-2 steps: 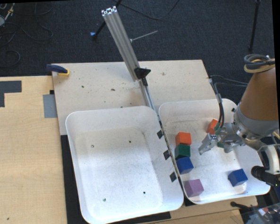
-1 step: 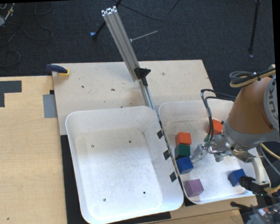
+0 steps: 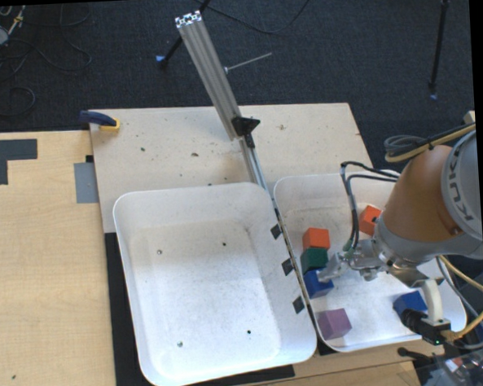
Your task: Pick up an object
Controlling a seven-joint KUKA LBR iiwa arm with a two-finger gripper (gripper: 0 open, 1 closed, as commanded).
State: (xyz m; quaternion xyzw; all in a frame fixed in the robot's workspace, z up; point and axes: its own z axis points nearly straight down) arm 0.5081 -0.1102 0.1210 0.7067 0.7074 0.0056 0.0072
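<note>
White plastic, shallow and rounded at the corners, forms the right bin on the desk. Near its left wall an orange block, a dark green block and a blue block are lined up. The pincer is seen just beside them; whether it is spread cannot be told. A purple cube lies by the near edge.

Beyond my bench lies dark carpet, with black cables coiled at ten o'clock and a thin stand leg at one o'clock. A silver aluminium rail slants down from twelve o'clock. At nine o'clock sits a pale wooden tabletop with grey patches. A speckled beige board lies at centre.
</note>
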